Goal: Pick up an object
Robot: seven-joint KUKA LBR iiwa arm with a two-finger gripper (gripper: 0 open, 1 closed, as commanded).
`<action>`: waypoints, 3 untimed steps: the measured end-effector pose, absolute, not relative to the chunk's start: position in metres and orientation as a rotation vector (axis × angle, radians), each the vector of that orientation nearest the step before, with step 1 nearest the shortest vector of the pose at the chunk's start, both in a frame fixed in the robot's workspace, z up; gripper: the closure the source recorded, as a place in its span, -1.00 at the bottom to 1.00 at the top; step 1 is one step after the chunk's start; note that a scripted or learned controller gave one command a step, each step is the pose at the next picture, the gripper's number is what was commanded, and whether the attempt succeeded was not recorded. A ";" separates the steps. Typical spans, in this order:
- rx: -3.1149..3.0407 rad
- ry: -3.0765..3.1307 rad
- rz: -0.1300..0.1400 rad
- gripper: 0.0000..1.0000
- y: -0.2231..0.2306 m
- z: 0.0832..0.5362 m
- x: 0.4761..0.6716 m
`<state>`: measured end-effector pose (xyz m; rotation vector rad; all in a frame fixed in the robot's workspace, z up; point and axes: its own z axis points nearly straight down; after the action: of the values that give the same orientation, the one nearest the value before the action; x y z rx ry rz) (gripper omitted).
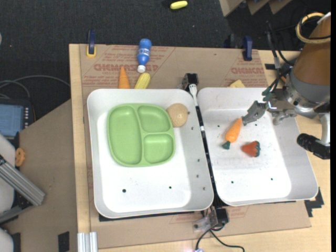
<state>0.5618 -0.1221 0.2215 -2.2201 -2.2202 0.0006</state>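
Observation:
In the right bin (pixel 294 182) an orange carrot (pixel 233 132) with a green tip lies tilted near the middle. A small red pepper (pixel 251 148) rests just to its lower right. My gripper (pixel 266 113) hangs over the bin's upper right part, up and to the right of the carrot. It is open, and nothing sits between its fingers. The left finger (pixel 254 112) points down-left toward the carrot's top end and stays apart from it.
The left bin (pixel 142 193) holds a green divided plate (pixel 140 134) and a tan round object (pixel 178 114) at its upper right. Behind the bins on the board lie a blue and white bottle (pixel 143 54), another carrot (pixel 123 79) and a yellow corn piece (pixel 142 80).

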 end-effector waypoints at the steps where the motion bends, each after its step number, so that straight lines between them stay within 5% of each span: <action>1: -2.218 -2.216 0.005 -1.00 -0.129 0.152 0.572; 2: -2.215 -2.219 0.004 -1.00 -0.104 0.080 0.574; 3: -2.224 -2.222 -0.002 1.00 -0.106 0.095 0.575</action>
<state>0.5754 -0.1058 0.0949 -2.2244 -2.2216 -0.0017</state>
